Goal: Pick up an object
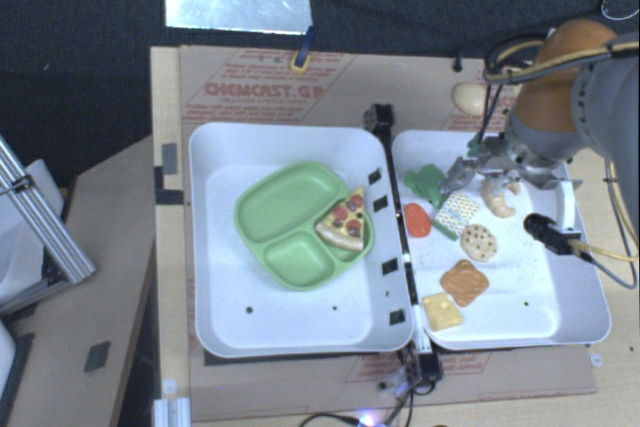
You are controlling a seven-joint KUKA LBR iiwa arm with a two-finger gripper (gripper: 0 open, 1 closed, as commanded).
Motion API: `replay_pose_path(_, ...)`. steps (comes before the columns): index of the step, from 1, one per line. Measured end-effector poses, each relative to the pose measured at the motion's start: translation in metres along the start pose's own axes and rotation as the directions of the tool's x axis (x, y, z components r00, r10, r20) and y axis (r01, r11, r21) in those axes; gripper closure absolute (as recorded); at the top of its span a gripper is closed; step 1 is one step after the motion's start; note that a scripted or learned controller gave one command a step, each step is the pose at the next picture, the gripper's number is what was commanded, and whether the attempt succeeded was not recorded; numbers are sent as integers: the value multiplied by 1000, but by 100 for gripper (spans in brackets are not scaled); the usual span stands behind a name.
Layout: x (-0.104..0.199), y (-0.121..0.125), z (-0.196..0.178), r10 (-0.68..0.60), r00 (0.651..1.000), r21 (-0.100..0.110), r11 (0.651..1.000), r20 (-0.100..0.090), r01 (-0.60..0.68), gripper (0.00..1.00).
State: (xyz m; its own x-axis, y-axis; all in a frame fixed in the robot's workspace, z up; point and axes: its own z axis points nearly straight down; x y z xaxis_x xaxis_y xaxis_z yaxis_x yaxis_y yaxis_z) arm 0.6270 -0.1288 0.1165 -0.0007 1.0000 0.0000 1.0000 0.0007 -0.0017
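We find the tool low over the far part of the right bin, carried by the grey arm with its orange band. We cannot tell whether the tool is spread or pressed together, and we see nothing pinched in it. The nearest pickable thing is a pale curved pastry piece, just in front of the tool on its camera side; whether the two touch we cannot say. A white cracker with a blue-green check lies just beside the tool, toward the other bin and a little nearer the camera. A green leafy piece lies beyond the cracker on that same side, with a red tomato slice near it. Nearer the camera than the tool sits a chocolate-chip cookie, then an orange-brown nugget, then a yellow cheese square, which is well apart from the tool. Behind the tool, outside the bin on the desk, rests a cream egg. Well away from the tool, the left bin holds a green divided plate with a pizza slice lying on it.
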Motion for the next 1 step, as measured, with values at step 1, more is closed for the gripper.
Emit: replay_pose_path(1, 1, 1, 32, 0, 1000, -3, 1000, -1, 0, 0)
